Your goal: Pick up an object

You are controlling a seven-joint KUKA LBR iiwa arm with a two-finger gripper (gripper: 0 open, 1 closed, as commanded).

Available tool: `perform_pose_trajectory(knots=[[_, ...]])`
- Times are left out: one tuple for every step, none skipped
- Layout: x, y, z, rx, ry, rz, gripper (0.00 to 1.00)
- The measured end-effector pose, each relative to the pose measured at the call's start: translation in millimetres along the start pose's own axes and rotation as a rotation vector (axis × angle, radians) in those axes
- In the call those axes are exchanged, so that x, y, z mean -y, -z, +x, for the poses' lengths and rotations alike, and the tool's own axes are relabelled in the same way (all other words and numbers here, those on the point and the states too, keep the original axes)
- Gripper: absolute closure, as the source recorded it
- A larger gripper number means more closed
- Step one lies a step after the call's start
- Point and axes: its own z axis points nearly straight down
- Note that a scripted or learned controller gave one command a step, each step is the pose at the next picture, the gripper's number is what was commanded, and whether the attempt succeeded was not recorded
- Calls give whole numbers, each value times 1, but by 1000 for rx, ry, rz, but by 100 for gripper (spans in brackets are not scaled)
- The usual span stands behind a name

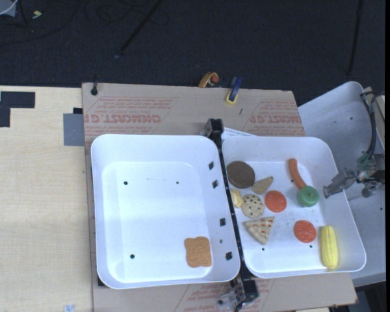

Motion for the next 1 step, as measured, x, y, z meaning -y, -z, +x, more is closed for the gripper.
perform_pose_trajectory(knots=[[-46, -133, -9, -3, 4, 6, 0]])
